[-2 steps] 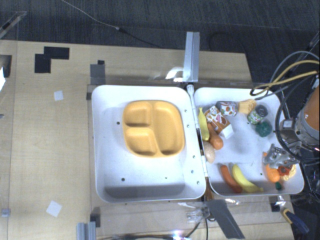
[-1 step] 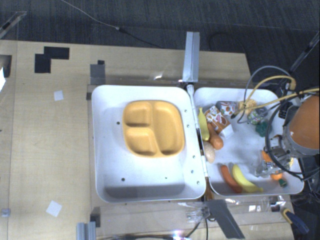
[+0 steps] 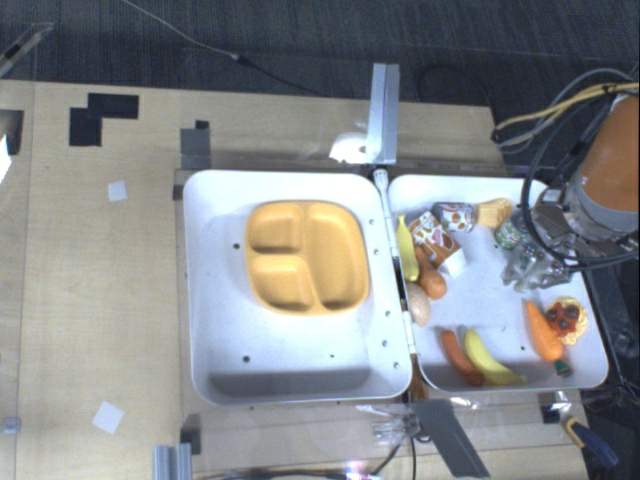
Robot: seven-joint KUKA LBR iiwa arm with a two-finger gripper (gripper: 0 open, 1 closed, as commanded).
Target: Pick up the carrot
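The carrot [image 3: 544, 335] is orange with a small green tip and lies near the right wall of the right bin [image 3: 500, 298], its green end pointing to the front. My gripper [image 3: 524, 268] hangs low over the bin floor just behind and slightly left of the carrot, apart from it. The grey arm with its orange band [image 3: 612, 163] comes in from the right above it.
In the right bin lie a banana [image 3: 491, 358] and a red sausage [image 3: 459, 354] at the front, and a pastry with berries [image 3: 568, 315] beside the carrot. A carton [image 3: 436, 234], a can [image 3: 455, 214] and several small foods sit at the left. The left bin holds a yellow divided plate [image 3: 305, 256].
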